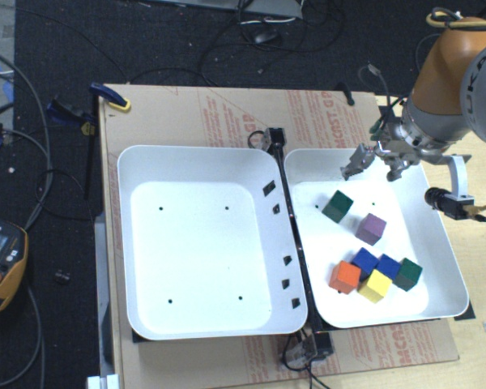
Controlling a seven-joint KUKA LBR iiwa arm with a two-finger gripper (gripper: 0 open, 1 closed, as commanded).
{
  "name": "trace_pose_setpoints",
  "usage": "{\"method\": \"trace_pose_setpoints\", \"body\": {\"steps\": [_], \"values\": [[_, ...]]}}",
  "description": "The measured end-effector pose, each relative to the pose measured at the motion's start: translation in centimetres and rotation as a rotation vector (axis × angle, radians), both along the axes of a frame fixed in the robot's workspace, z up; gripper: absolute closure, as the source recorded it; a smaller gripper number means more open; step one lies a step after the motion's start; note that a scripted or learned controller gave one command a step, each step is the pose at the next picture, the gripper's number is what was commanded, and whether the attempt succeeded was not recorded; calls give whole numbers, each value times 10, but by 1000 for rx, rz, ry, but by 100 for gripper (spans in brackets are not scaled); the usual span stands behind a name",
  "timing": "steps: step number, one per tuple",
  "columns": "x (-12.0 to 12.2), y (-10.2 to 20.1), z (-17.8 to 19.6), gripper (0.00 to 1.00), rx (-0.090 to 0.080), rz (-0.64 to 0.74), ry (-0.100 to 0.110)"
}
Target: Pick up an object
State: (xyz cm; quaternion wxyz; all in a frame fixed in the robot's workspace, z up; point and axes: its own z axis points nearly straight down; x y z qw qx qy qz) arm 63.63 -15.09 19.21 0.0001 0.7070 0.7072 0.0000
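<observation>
Tool [375, 163] fingers apart, empty, over right bin's [445, 241] far edge | nearest target: dark green block [337, 207], down-left of tool, clear of clustered blocks | approach: descend toward it

Two white bins [198, 168] sit on brown board with red lettering [227, 108], the right one holding dark green [337, 207], purple [372, 228], blue [364, 260], orange [345, 277] and yellow [377, 285] cubes.
</observation>
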Motion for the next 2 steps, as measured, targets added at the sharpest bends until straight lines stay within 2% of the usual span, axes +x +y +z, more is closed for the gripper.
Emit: {"method": "trace_pose_setpoints", "body": {"steps": [1, 2], "values": [[31, -4, -109, 0, 2, 0, 9], [-17, 9, -103, 0, 0, 0, 0]]}}
